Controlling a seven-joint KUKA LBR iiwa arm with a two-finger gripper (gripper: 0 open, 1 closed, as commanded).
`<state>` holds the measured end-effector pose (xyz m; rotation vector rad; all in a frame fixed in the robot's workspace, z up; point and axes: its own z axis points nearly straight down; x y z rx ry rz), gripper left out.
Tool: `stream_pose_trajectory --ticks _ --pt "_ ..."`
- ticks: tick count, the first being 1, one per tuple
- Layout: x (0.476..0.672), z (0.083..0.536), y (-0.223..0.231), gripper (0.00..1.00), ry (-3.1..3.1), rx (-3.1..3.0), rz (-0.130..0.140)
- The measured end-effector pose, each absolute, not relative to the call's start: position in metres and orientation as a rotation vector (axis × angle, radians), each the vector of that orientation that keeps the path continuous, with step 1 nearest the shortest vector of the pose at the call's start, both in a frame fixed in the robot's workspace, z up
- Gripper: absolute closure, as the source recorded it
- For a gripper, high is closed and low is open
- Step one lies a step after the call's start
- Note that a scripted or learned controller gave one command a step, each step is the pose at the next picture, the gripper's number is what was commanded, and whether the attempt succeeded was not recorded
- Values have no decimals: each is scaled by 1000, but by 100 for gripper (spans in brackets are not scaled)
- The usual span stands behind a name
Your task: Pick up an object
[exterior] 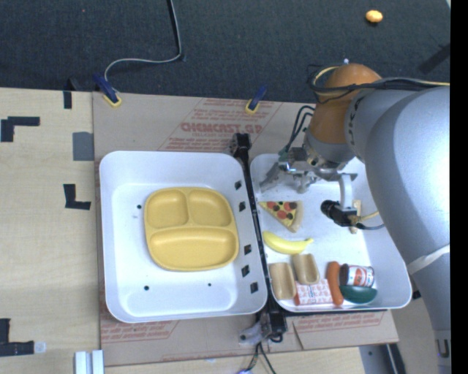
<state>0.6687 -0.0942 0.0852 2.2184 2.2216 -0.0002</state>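
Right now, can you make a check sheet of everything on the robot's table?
Surface: brown cardboard sheet under two shallow white bins.
Job's things: toy pizza slice, yellow toy banana, tan toy bun, red toy sausage, small red-labelled can in right bin.
Clutter: yellow divided plate in left bin.
Hand: grey metal hand above right bin's far end.
Cables: black cable on dark floor.
Surroundings: small orange ball.
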Motion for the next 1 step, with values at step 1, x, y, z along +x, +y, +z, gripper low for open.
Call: stream_pose_trajectory --ticks 1 --pt "669 85 -95 0 2222 2218 0"
